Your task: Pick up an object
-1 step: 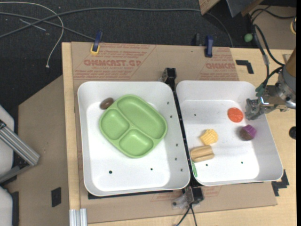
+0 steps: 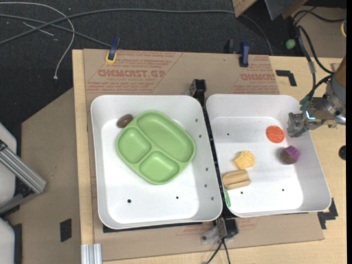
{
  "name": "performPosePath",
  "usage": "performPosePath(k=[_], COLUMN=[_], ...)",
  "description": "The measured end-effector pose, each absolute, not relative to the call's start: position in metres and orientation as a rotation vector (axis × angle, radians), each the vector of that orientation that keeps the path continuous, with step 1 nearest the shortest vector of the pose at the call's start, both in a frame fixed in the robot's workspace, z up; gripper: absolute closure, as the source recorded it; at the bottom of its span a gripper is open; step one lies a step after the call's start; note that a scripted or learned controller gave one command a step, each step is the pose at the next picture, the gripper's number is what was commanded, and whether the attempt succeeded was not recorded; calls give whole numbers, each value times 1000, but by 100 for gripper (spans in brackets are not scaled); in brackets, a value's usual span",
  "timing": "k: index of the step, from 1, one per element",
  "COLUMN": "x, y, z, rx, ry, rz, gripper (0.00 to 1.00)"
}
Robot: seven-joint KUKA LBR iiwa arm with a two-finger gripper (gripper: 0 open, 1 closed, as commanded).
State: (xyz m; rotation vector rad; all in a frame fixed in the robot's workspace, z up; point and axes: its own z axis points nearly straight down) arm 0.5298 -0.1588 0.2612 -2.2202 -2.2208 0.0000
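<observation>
The right bin [image 2: 258, 106] holds an orange round piece [image 2: 275, 134], a purple piece [image 2: 290, 154], a yellow piece [image 2: 245, 160] and a tan bread-like roll [image 2: 236, 179]. My gripper [image 2: 297, 124] hangs at the bin's right side, just right of the orange piece and above the purple one. Nothing shows between its fingers. In the left bin [image 2: 110, 191] lies a green divided plate [image 2: 155, 146], with a small brown piece [image 2: 125, 120] at its upper left edge.
The two bins sit side by side on a cardboard sheet [image 2: 165, 70] held by blue clamps [image 2: 113, 49] at the back. Cables [image 2: 44, 26] trail over the dark floor behind. A metal rail [image 2: 19, 169] lies at the left.
</observation>
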Motion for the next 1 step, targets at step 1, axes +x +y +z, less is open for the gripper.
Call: performPosePath(k=[1], x=[526], y=[-167], z=[213], rx=[-2219], ry=[-2216], rz=[4], gripper=[0])
